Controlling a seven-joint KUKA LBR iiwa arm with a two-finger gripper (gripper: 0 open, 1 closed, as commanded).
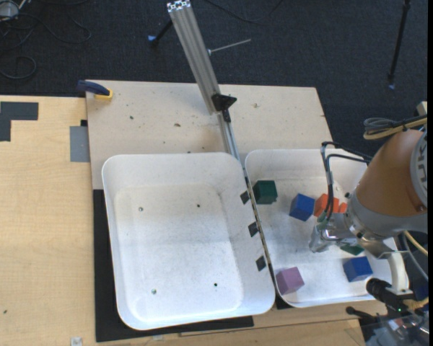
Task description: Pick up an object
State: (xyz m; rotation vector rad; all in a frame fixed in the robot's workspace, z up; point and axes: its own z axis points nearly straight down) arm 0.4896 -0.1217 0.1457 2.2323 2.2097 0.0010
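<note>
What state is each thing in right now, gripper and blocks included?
gripper: down in the right bin, fingers unclear
orange block: beside the gripper, partly hidden by the arm
blue block near the middle: loose on the bin floor
blue block at the near edge: loose
green block: loose, by the divider
purple block: loose, near corner
left bin: resting on the bench

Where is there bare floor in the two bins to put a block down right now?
The left bin offers its whole floor, from its rim to the divider with the black clips. In the right bin, bare floor runs between the green block and the purple block. It is crowded around the claw, near the blue blocks and the orange block.
</note>
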